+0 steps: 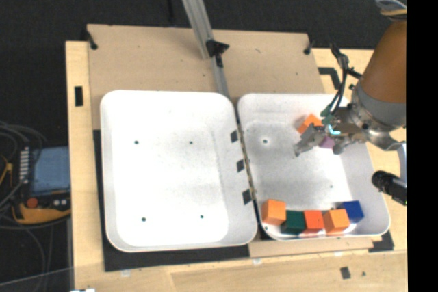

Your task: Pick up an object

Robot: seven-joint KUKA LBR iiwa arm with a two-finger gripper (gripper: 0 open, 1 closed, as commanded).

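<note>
Two shallow white plastic bins sat side by side on the pale wooden bench (79,147): the left bin (171,167) and the right bin (311,174), their inner rims touching along a line of small dark clips. A grey metal rail (195,7) ran at a slant from the far edge of the scene down to the junction of the bins.

The grey arm with its orange band (387,68) reached in from the right, over the far right part of the right bin. Its two-finger gripper (316,138) hung above the bin floor, one dark finger pointing left and toward the near side. Whether the fingers were parted or closed could not be told, and no object was seen between them. A small orange block (309,123) lay just beside the gripper on its far side, and a small purple piece (329,144) showed at the gripper's near right side, partly hidden by it.

Five more blocks stood in a row along the near wall of the right bin, from left to right: an orange cube (274,211), a dark green cube (294,221), an orange-red cube (313,220), a second orange cube (336,219) and a blue cube (352,210), each touching or nearly touching its neighbour.

A blue box with cables (49,171) lay on the dark floor to the left of the bench.
</note>
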